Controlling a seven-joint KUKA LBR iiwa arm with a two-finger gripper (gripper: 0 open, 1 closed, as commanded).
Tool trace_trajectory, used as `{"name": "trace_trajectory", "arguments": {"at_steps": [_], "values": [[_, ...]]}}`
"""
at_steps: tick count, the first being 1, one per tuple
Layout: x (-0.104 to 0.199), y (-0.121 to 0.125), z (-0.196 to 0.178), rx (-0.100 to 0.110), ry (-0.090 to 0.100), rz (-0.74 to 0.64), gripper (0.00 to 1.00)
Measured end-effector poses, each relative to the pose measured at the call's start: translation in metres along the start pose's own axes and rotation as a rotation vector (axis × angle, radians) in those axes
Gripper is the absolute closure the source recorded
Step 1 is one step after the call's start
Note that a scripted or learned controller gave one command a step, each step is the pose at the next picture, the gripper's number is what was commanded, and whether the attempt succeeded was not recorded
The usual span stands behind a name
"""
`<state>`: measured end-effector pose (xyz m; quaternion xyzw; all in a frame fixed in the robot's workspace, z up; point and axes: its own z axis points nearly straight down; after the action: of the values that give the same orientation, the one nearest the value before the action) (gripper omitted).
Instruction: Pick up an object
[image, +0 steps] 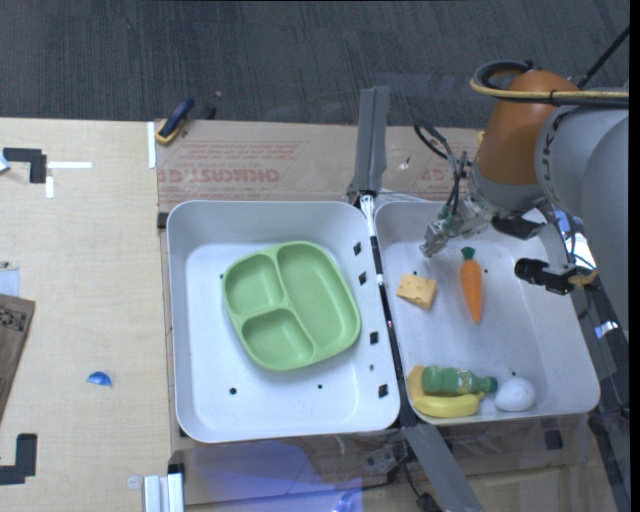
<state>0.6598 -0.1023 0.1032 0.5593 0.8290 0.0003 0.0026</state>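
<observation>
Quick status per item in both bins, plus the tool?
Green three-compartment plastic plate: flat in the left bin, nothing in it.
Orange toy carrot: lying in the right bin, leaf end toward the tool.
Yellow cheese wedge: resting on the bin floor, apart from the carrot.
Green bottle: on its side, against the yellow banana.
White round object: resting in the near corner.
Tool: just above the carrot's top, holding nothing.

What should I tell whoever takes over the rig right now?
Gripper: low over the far end of the right bin, nothing seen between its fingers; open or shut cannot be told.
Right bin: toy carrot just beside the gripper, cheese wedge, green bottle lying against a banana, white ball.
Left bin: green divided plate.
Done: nothing picked yet.
Left: grasp and lift one object; the carrot is nearest.
</observation>
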Motion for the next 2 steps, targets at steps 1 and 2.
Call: {"name": "trace_trajectory", "arguments": {"at_steps": [1,2], "values": [[0.000,0.000,0.000,0.000,0.000,0.000,0.00],[-0.013,-0.079,0.009,0.000,0.001,0.086,0.00]]}}
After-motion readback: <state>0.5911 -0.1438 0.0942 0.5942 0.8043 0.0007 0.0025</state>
